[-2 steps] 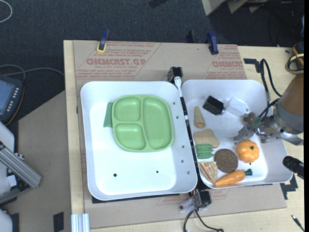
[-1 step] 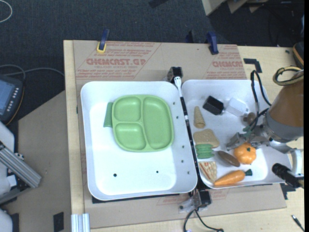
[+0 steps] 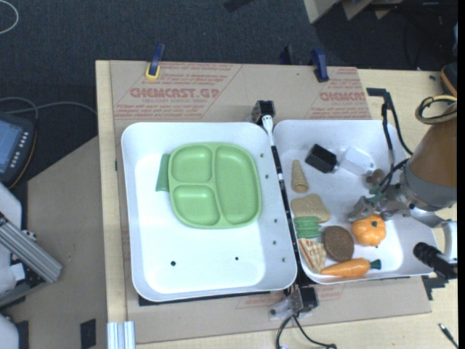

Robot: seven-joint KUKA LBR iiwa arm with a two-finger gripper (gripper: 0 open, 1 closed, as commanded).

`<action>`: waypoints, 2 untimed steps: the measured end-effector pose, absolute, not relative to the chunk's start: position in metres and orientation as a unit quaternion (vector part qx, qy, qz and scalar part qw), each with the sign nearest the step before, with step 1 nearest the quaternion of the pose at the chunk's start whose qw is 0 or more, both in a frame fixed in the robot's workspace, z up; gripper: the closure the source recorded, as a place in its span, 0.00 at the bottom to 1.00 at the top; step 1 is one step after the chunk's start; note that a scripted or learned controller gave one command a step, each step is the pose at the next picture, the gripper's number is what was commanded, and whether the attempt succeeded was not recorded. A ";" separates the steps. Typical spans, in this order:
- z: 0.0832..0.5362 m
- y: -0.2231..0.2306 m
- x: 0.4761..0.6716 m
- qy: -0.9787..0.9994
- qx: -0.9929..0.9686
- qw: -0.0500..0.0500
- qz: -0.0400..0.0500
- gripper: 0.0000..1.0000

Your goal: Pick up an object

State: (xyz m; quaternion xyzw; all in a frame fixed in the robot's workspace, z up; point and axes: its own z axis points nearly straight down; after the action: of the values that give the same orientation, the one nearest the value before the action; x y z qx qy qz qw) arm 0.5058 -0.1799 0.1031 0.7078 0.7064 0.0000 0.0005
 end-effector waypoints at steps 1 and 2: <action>0.152 -0.182 0.516 0.707 0.707 0.003 0.001 1.00; 0.206 -0.180 0.508 0.707 0.707 0.003 0.001 1.00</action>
State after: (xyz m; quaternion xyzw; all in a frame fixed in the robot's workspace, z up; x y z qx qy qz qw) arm 0.5076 -0.1797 0.2058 0.7069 0.7073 0.0012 0.0031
